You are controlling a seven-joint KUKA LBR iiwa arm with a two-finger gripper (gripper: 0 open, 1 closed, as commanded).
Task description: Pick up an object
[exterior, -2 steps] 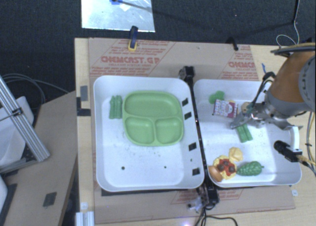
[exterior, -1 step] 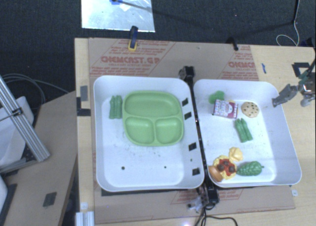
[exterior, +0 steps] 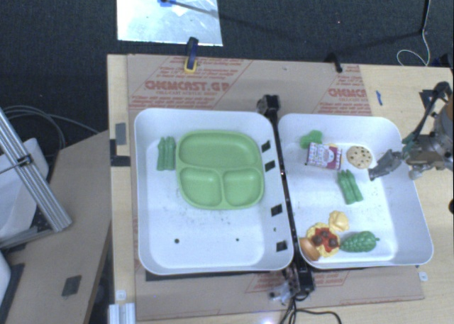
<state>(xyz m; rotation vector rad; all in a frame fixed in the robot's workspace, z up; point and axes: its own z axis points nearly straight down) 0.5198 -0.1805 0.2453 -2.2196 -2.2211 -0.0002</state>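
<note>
The pizza (exterior: 324, 239) and green pepper (exterior: 359, 242) are lying nearest, at the near edge of the right bin (exterior: 408, 205), with a yellow piece (exterior: 338, 220) touching the pizza. Farther in that bin, the green stalk (exterior: 349, 186) is lying near the middle, and the red carton (exterior: 323, 156), cookie (exterior: 360, 156) and broccoli (exterior: 311, 138) are sitting toward its far side. The tool (exterior: 385, 164) is hovering just beside the cookie, gripping nothing; whether it is spread I cannot tell. The left bin (exterior: 152, 174) is holding a green tray (exterior: 218, 170) and beans (exterior: 166, 153).
</note>
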